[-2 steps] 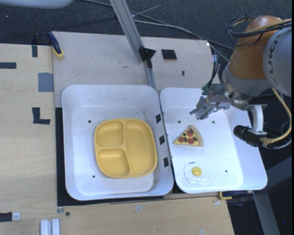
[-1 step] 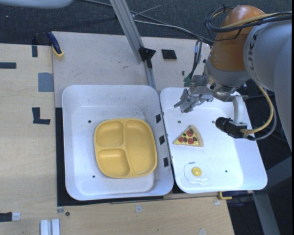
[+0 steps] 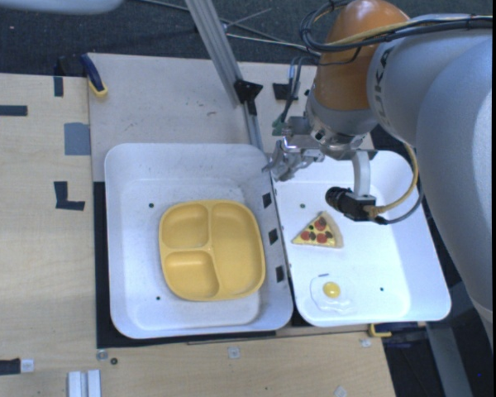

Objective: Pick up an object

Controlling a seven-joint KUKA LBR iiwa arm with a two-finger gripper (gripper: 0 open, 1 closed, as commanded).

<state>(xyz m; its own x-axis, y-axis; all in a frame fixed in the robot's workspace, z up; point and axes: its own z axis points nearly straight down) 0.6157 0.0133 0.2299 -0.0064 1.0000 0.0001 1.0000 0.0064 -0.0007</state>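
A toy pizza slice (image 3: 318, 231) lies in the middle of the right bin (image 3: 413, 288). A toy fried egg (image 3: 331, 292) rests nearer that bin's front edge. A yellow divided plate (image 3: 211, 248) sits in the left bin (image 3: 132, 180). My gripper (image 3: 283, 162) hangs over the far left corner of the right bin, close to the wall between the two bins. It stands well behind the pizza slice and apart from it. Nothing shows held in it.
The grey arm with its orange band (image 3: 355, 31) covers the back right of the right bin. A black part with a cable (image 3: 351, 203) hangs just behind the pizza slice. A metal pole (image 3: 219, 48) slants across the bench behind the bins.
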